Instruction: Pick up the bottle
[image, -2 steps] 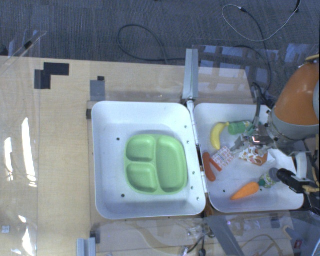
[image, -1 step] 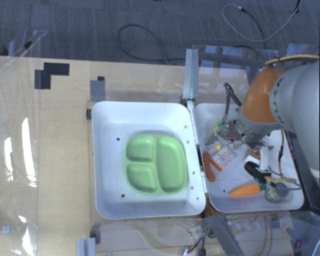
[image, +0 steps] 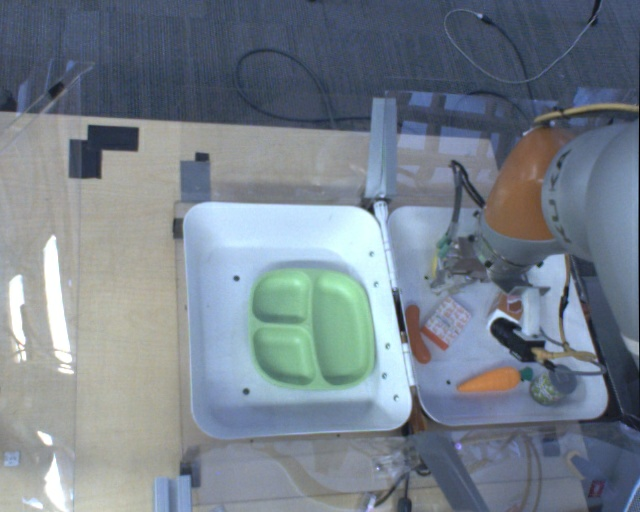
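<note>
While the arm (image: 590, 190) hangs over the right bin (image: 440, 392), the tool (image: 455, 262) sits low near its back, just behind a patterned packet (image: 445, 322). Can't tell if it's open or closed, or holding anything. Can't pick out the bottle. Carrot (image: 490, 380) lies near the front; a green divided plate (image: 312, 328) is in the left bin (image: 220, 300).

Bottle (image: 514, 304) in the right bin, mostly hidden.
I could make out only a small white-and-red part of it, right of the bin's middle, tucked under the arm. I could not tell whether it stood or lay.
</note>
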